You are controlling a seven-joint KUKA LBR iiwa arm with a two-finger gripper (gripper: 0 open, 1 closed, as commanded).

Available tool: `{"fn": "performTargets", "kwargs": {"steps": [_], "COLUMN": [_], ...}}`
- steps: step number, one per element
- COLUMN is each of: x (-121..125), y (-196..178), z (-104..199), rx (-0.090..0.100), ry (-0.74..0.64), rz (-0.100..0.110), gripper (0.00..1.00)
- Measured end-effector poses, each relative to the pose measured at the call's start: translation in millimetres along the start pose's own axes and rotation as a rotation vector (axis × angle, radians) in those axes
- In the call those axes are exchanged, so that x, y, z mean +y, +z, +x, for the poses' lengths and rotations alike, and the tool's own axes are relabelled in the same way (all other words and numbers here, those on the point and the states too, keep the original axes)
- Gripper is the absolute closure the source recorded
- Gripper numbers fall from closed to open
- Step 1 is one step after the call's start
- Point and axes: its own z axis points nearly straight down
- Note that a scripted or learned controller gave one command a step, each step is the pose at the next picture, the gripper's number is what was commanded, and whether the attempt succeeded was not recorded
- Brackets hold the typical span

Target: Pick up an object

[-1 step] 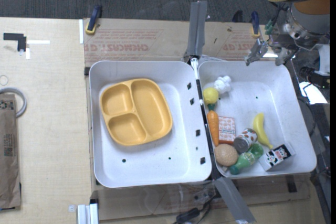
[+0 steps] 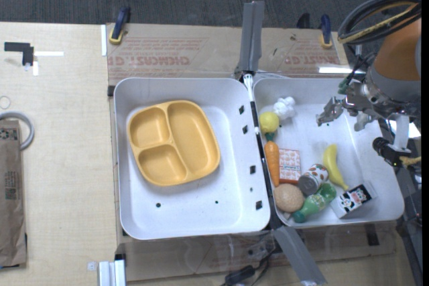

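Here, the right-hand shallow white bin (image 2: 305, 94) holds a cluster of small toy items along its left and lower parts. A yellow plastic lemon (image 2: 269, 122) sits near the bin's left wall, with a small white lumpy toy (image 2: 285, 107) touching it at the upper right. Below the lemon an orange plastic carrot (image 2: 271, 163) lies lengthwise along the left wall, and a flat pink-and-white patterned card (image 2: 289, 164) rests just beside it. Lower still sit a round tan bread roll (image 2: 289, 197), a small printed can (image 2: 313, 178) and a green plastic vegetable (image 2: 315, 203), all pressed close together. A yellow plastic banana (image 2: 333, 166) lies upright in the picture just right of the can, and a small black-and-white carton (image 2: 353, 199) lies tilted near the bin's lower right corner.

The claw (image 2: 348, 112) hangs over the upper right part of this bin, above bare white floor, apart from every item. Nothing is visible between its fingers; how far apart they stand I cannot tell. Behind it rises the grey arm with its orange band (image 2: 397, 53) and looping black cables (image 2: 379, 13).

The left-hand white bin (image 2: 134, 211) carries a yellow three-compartment plastic plate (image 2: 173, 142), tilted slightly. Both bins rest on a pale wooden bench (image 2: 53, 90) with brown cardboard (image 2: 174, 53) behind them, held by blue clamps (image 2: 120, 23). A brown paper bag (image 2: 11, 191) lies at the bench's left edge.
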Motion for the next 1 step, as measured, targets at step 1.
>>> {"fn": "performTargets", "kwargs": {"steps": [1], "x": [-26.7], "y": [62.0], "z": [-8.1], "rx": [0.000], "ry": [0.016], "rz": [-0.002], "gripper": [0.00]}}
